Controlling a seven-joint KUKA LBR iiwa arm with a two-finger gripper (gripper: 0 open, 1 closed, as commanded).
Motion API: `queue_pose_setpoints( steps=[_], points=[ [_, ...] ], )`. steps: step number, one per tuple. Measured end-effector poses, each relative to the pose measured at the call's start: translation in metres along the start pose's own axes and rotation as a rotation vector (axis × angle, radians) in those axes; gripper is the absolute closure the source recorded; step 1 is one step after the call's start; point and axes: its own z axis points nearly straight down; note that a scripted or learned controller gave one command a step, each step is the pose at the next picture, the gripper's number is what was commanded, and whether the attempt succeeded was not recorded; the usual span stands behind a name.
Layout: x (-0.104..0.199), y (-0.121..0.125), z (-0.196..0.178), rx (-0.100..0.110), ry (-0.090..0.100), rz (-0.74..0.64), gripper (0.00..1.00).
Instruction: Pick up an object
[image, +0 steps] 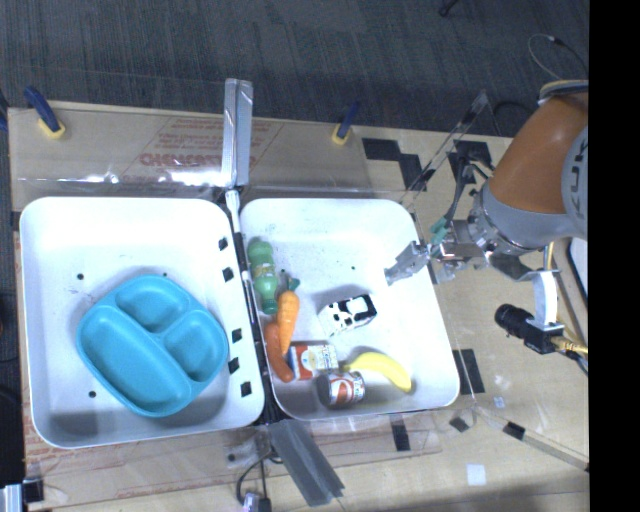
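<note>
Can: small metal tin with a red label (345, 388) is lying on its side at the near edge of the right white bin (432, 340), touching the banana.
Banana: curved yellow fruit (383, 368) is resting just right of the can.
Carton: small red and white box (311, 357) is lying just beyond the can, between it and the carrot.
Carrot: long orange root (282, 334) is leaning along the right bin's left wall.
Green item: pale green rounded piece (264, 270) is sitting beyond the carrot, by the same wall.
Cow toy: black and white patched block (347, 313) is sitting mid-bin, apart from the can.
Jaws: grey gripper (405, 264) is hovering over the right bin's right wall, holding nothing; cannot tell how wide it is standing.
Tray: blue three-compartment plastic plate (152, 343) is lying in the left white bin (40, 300).
Worktop: wooden surface (500, 400) is carrying both bins.
</note>
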Motion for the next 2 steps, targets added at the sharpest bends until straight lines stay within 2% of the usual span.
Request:
queue_pose_setpoints(
  steps=[1, 2],
  points=[
    [-0.003, -0.051, 0.042, -0.001, -0.001, -0.098, 0.00],
    [0.013, -0.058, 0.157, -0.002, 0.000, -0.251, 0.00]
  ],
)
